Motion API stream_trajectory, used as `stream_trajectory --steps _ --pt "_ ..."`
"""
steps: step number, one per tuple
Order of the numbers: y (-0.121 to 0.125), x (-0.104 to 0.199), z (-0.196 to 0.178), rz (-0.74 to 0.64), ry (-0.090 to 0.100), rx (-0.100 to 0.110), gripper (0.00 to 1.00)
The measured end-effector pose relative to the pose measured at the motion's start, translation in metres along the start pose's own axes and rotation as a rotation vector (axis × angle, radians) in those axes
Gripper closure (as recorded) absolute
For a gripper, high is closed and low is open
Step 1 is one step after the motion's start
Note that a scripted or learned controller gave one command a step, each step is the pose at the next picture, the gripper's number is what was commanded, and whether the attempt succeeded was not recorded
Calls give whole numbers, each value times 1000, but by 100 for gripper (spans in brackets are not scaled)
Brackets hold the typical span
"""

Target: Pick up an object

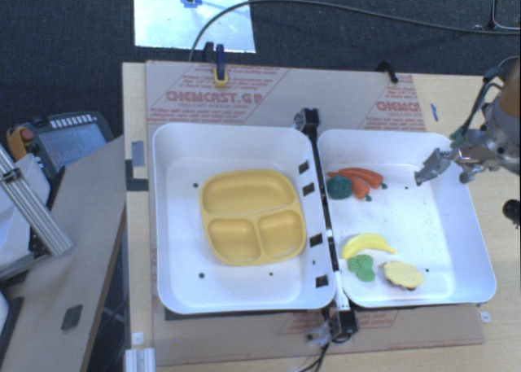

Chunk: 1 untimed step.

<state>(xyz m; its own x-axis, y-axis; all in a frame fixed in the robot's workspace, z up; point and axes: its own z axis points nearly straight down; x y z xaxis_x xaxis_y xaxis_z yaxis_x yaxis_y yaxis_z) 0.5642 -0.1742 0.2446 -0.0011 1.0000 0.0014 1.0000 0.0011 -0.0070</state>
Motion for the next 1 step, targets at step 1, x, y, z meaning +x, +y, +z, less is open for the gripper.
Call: stream_trajectory --steps 1 --pt "2 0 -4 -2 -2 -8 0"
